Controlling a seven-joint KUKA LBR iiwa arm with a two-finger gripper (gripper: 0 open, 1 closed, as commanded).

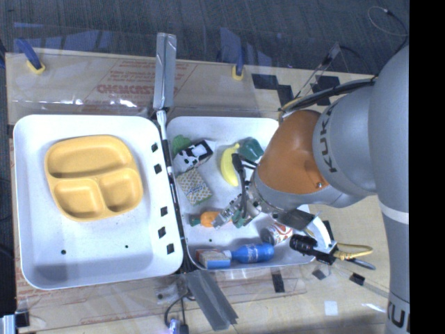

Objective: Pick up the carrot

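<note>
Dark carpet borders a bench where two shallow white bins sit side by side under a fixed overhead camera. At issue is the carrot (pixel 206 219), a small orange piece lying on the floor of the right bin (pixel 208 127), low and toward the bin's left wall, with nothing gripping it. Just to its right hangs the gripper (pixel 233 216) of the grey and orange arm (pixel 327 162); whether that pincer is released or clenched cannot be told, since the tool's tip is a small tangle of metal and green at this angle. Close neighbours crowd the target: a checkered packet (pixel 193 185) just above, a blue bottle (pixel 248 254) below, a yellow banana-like toy (pixel 229 165) and a green item (pixel 251 147) farther up. A yellow divided tray (pixel 94 175) rests in the left bin (pixel 35 256), well apart from the work. Judging by the layout, a clean pick calls for shifting the tool slightly left until it straddles the carrot, descending straight, and closing across its narrow width while staying clear of the packet and bottle.
</note>
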